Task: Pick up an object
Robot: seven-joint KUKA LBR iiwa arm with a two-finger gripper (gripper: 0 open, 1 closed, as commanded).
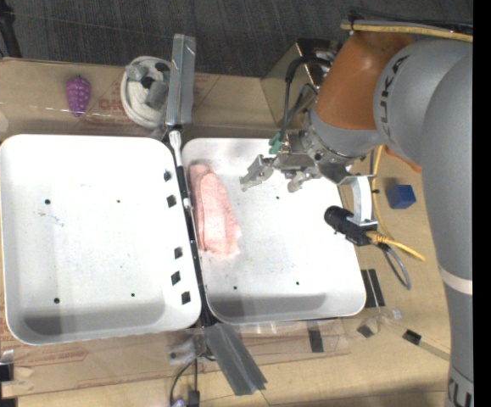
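A pink, soft-looking oblong object [213,210] lies along the left wall of the right bin [313,270]. My gripper [274,180] hovers over the upper middle of that bin, a short way to the right of the pink object's top end and apart from it. Its two fingers [253,175] are spread open with nothing between them. The grey arm with its orange band reaches in from the upper right.
The left bin [84,227] sits beside the right one, with a divider of black clips between them. On the bench behind the bins lie a purple object [78,94] and a white coiled thing [146,87]. A small blue block [401,196] rests right of the right bin.
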